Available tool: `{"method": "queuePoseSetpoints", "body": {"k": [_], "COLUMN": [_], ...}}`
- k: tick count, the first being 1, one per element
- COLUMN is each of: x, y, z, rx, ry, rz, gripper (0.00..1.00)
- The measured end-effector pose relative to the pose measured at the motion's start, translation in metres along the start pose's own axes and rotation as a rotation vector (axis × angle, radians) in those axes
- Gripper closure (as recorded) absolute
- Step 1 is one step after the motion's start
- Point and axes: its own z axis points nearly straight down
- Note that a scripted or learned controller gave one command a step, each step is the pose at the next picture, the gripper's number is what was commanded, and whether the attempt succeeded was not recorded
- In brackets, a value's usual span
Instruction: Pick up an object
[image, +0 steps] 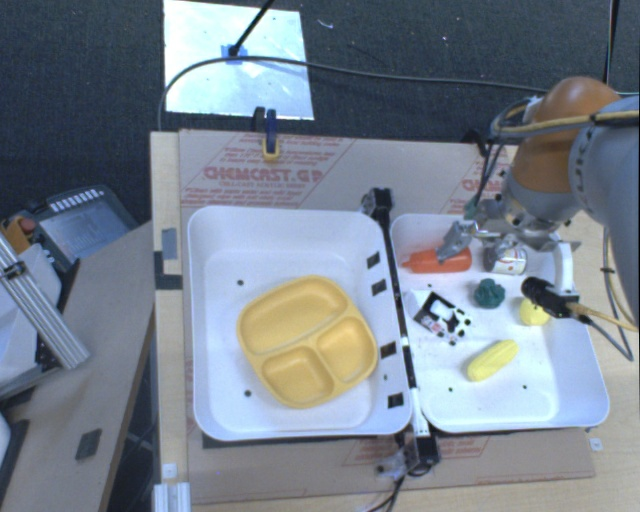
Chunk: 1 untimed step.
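Note:
My gripper (481, 250) hangs over the far part of the right bin (575, 400), open, with nothing between its fingers. Its left finger (455, 240) is right above the right end of an orange carrot (432, 263) that lies near the bin's far left corner. A dark green lump (489, 293) sits just in front of the gripper. Further forward lie a black-and-white object (443, 317) and a yellow corn cob (492, 360). A small yellow piece (532, 315) lies at the right, partly hidden by the robot.
The left bin (215, 300) holds a yellow divided plate (305, 340). A black divider (392, 300) runs between the two bins. The arm's orange band and grey wrist (560, 140) loom over the right bin's far right corner.

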Motion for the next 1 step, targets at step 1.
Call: {"method": "queuePoseSetpoints", "body": {"k": [1], "x": [0.0009], "y": [-0.0102], "z": [0.0489], "rx": [0.001], "ry": [0.001], "rz": [0.001], "gripper": [0.0]}}
